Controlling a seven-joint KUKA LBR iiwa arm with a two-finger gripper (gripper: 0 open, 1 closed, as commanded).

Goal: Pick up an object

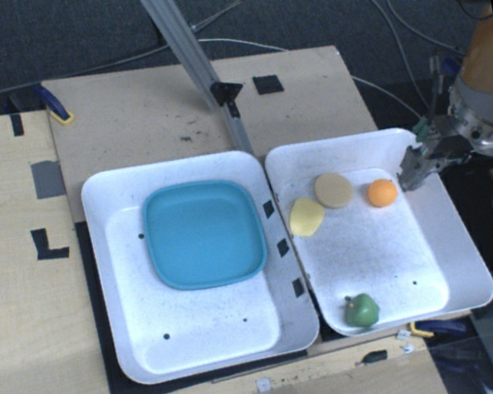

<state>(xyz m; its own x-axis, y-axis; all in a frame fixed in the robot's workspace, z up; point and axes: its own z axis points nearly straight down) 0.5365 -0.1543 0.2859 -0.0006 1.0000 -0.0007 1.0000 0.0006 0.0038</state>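
Note:
The right bin (pixel 443 241) holds several small objects. An orange ball (pixel 381 193) lies near its far right side, a tan round piece (pixel 333 190) sits left of it, and a yellow piece (pixel 306 217) lies beside the bin's left wall. A green pepper-like object (pixel 362 310) rests near the front rim. My gripper (pixel 411 173) hovers at the bin's right rim, just right of the orange ball, with dark fingers pointing down and left. I see nothing between them.
The left bin (pixel 130 287) carries a blue square plate (pixel 204 233). A metal pole (pixel 185 37) slants down to the gap between the bins. Cables (pixel 383 7) run across the dark floor behind the bench.

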